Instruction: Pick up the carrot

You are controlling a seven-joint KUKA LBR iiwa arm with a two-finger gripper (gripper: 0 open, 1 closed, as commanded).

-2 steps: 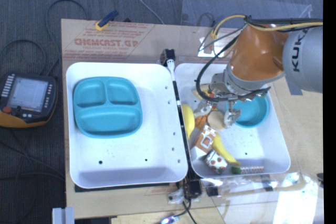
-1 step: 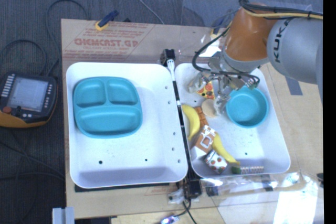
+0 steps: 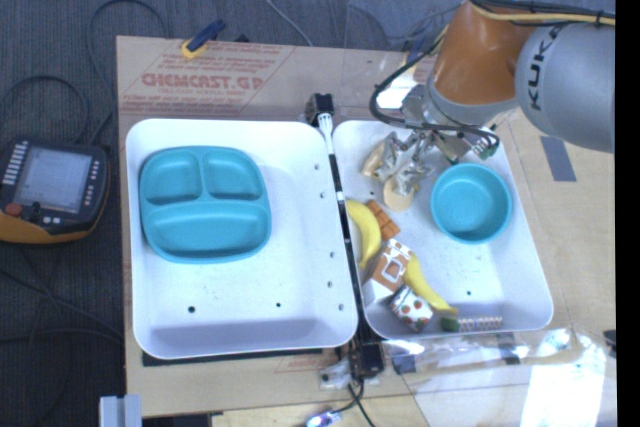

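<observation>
Pincer [image 3: 405,167] hangs low in the right white bin [image 3: 520,300]; I cannot tell its state. Just below it lies the stubby orange carrot [image 3: 383,218], against a yellow banana [image 3: 365,233], not yet lifted. Grasping and raising remain, I judge.

Red printed letters run across the cardboard sheet [image 3: 215,75] that lies along the far edge of the desk, behind the left bin; they seem to read "CHEMCAST GP", though the print is faint and blurred. On the grey arm [image 3: 560,65] near the desk's far right corner, dark letters read "KU", the rest curving out of sight.
</observation>
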